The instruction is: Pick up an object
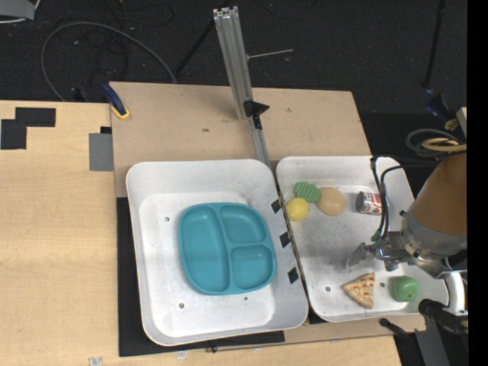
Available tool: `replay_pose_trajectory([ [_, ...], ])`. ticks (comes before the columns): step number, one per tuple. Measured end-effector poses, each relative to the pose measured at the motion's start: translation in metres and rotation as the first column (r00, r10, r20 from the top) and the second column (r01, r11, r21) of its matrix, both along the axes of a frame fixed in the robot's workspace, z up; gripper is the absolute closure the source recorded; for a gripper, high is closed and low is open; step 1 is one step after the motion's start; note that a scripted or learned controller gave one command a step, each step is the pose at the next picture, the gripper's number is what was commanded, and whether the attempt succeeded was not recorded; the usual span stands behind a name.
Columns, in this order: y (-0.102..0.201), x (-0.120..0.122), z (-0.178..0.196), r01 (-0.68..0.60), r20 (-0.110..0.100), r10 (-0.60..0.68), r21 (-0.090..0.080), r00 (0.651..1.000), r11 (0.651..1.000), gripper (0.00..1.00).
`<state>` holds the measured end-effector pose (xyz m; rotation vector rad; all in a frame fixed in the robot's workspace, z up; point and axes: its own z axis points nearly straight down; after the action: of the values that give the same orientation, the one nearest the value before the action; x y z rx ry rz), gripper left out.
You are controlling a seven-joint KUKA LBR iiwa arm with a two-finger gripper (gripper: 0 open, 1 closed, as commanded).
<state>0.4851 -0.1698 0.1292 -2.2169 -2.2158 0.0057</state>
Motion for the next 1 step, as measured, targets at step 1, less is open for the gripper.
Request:
replay_pose_trajectory([
  [1, -0.0014, 0.0020, -0.0355, 0.000, 0.007, 0.000, 0.001, 1.000, 1.000, 0.00],
])
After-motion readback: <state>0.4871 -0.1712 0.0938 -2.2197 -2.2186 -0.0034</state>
